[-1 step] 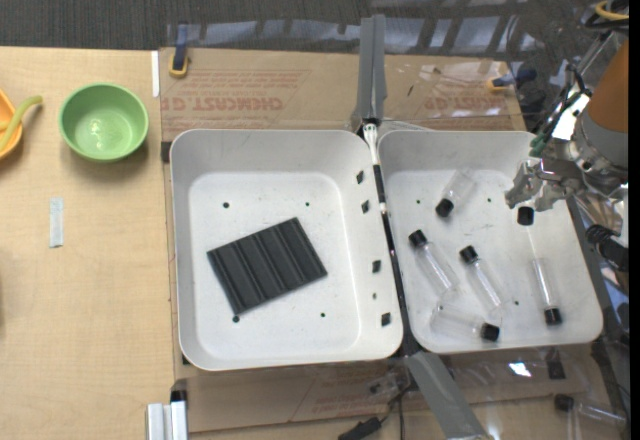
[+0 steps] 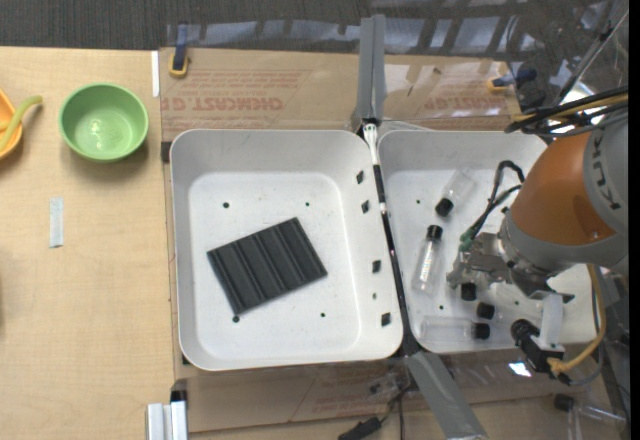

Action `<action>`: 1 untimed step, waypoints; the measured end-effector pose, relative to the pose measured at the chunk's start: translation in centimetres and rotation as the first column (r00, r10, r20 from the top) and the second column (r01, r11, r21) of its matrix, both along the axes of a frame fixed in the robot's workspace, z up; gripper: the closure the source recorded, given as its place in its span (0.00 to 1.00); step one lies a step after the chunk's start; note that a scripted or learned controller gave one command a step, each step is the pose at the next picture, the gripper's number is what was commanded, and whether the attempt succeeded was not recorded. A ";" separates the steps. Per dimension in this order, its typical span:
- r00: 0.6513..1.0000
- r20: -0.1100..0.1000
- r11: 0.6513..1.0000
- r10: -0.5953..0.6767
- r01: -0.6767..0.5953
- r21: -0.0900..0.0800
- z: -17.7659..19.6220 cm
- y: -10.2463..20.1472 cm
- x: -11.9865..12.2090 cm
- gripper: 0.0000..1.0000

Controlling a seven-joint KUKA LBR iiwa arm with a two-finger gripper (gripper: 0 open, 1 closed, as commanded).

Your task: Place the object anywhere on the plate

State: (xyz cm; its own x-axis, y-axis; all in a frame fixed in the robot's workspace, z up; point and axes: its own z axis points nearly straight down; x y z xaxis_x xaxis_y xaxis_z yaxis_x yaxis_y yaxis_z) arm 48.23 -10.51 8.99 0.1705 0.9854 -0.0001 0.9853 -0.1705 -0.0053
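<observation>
While the grey KUKA arm with orange wrist band [image 2: 572, 196] hangs over the right white bin [image 2: 400, 228], its gripper [image 2: 478, 280] sits among clear capped vials [image 2: 429, 255]; jaw state: cannot tell. Picking step, I judge. Next: carry one vial to the dark ribbed rectangular plate [image 2: 266, 264] in the left white bin [image 2: 182, 228]. Cardboard [image 2: 235, 93] reads "CHEMCST", upside down.

Left bin [image 2: 190, 258]: sitting at frame centre, carrying a dark ribbed plate [image 2: 266, 265] lying flat and askew.
Right bin [image 2: 400, 178]: lying just beside it, holding clear vials [image 2: 428, 256] with black caps and small black pieces.
Arm [image 2: 570, 203]: reaching in from the right edge, orange band showing, hanging over the right bin.
Gripper [image 2: 478, 266]: hovering above the small items; fingers unclear.
Green bowl [image 2: 104, 122]: resting upper left on the wooden bench [image 2: 80, 328].
</observation>
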 end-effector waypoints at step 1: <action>0.996 0.002 0.995 -0.095 0.095 -0.003 10.1 11.5 3.6 1.00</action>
State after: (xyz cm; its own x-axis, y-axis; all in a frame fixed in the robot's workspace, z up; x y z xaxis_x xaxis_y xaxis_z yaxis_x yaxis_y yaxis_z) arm 51.82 1.00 19.05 0.2631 0.9648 -0.0023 0.9648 -0.2631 -0.0032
